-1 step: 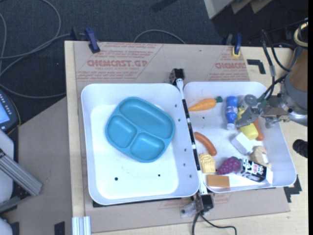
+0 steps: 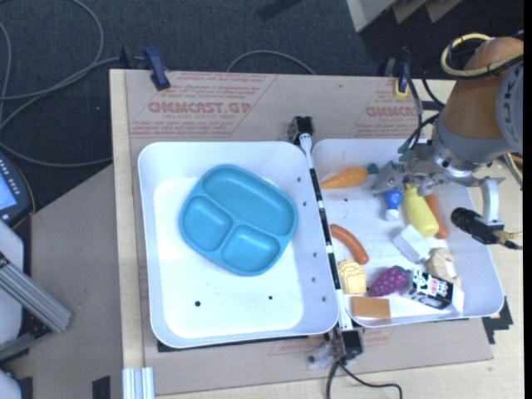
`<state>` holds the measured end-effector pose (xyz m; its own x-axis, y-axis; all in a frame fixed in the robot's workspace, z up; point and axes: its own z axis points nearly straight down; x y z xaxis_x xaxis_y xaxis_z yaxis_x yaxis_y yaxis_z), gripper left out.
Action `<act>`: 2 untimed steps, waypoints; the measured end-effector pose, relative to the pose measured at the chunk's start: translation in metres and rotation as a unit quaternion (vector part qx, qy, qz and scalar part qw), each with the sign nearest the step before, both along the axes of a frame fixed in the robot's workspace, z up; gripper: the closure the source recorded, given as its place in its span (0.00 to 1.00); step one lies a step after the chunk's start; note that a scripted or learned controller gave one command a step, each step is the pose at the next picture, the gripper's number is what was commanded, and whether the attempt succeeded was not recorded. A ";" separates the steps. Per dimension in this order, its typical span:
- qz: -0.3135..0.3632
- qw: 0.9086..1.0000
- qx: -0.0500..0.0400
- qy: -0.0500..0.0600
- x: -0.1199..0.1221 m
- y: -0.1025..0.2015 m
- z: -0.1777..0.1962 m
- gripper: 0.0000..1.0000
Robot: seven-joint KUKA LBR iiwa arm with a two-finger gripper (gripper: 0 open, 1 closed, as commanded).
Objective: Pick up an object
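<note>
We are hovering the pincer [image 2: 413, 175] over the right bin [image 2: 486, 264]; we cannot tell how it is set. The yellow bottle [image 2: 421, 212] is lying just below it in view, long axis slanting toward the bin's near-right side.

The arm [image 2: 482, 98] runs off the right edge, so its base is cut away. The tool [image 2: 409, 179] sits under the wrist, and whether its fingers stand apart or closed cannot be told. It covers the upper part of the yellow bottle [image 2: 421, 212]. The small black-and-white item [image 2: 432, 288] is too blurred to identify.
</note>
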<state>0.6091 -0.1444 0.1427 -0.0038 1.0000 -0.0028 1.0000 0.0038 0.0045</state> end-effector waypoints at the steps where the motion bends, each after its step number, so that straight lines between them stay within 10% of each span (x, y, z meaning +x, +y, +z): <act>1: -0.001 1.000 0.003 0.005 0.007 0.000 -0.062 0.00; 2: -0.002 1.000 0.002 0.002 0.009 -0.001 -0.048 1.00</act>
